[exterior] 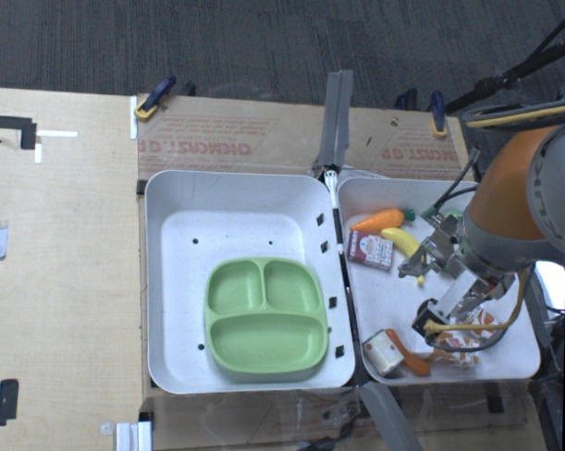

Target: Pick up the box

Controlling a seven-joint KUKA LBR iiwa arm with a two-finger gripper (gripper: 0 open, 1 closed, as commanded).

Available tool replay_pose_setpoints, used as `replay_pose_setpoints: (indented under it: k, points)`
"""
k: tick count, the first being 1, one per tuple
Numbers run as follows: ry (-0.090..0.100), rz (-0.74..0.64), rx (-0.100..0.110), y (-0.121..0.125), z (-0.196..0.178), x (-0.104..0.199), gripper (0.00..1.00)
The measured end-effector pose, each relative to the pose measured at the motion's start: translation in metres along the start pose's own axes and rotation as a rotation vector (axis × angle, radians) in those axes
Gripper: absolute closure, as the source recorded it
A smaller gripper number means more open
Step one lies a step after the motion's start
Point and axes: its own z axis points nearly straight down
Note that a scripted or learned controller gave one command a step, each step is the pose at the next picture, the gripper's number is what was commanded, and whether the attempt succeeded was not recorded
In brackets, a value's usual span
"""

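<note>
Gripper [418, 264] hangs low over the right bin [387, 302], arm reaching in from the right; from where I stand I cannot tell whether it is open or closed, as the hardware around the tip blurs together; nothing is visibly held.

Nearest thing: banana [399, 239], just up-left of the tip, near or touching it; I cannot say which.

Task item: red-and-white box [370, 250], lying flat on the bin floor against the bin's left wall; it sits just to the camera-left of the gripper, slightly above the tip's level in the view, apart from it; banana lies along the box's upper right corner; carrot [379, 220] just beyond the box toward the back wall.

Box outline is close to square, slightly skewed; long axis not readable with confidence.

Judgement: the move turns on a short shift to the camera-left, away from the arm's base, then a descent; banana crowding the near corner may foul the grasp.

Farther out: small carton [383, 353] and orange stick [409, 356] at the front wall, crinkled packet [463, 345] beside them; left bin [170, 262] holds a green divided plate [265, 315].
</note>
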Motion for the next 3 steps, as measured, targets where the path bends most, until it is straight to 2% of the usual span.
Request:
replay_pose_setpoints:
  k: [1, 2, 3]
  points:
    - [-0.002, 0.073, 0.001, -0.070, -0.002, 0.038, 0.00]
    - [-0.001, 0.019, 0.001, -0.049, 0.000, 0.017, 0.00]
    - [-0.003, 0.018, 0.001, -0.048, -0.008, 0.017, 1.00]
